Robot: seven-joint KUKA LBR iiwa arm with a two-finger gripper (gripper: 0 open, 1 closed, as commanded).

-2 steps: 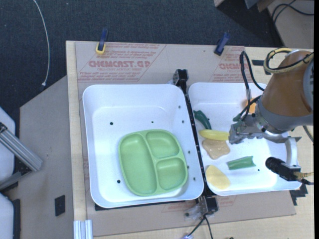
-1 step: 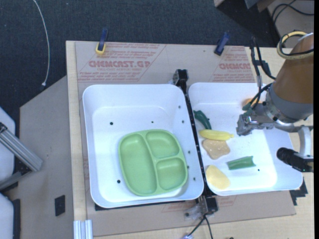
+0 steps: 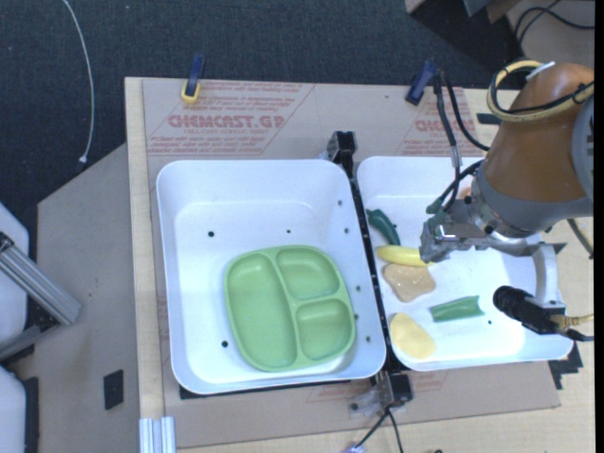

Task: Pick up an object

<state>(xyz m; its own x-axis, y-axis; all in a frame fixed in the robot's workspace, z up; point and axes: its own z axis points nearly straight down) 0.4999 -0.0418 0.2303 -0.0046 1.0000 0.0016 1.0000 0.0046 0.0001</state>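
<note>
Hovering low over the right bin, the hand sits just above the banana, which lies against the bin's left side; whether it is wide or narrow I cannot tell. Just near of the banana lies a tan piece, then a green piece to the right and a pale yellow piece in the near left corner. A dark green piece lies farther back. The left bin carries a green tray.

Crowding is the main risk: banana and tan piece touch, so a descent could pinch both, or nudge the banana against the wall and close on nothing.
</note>
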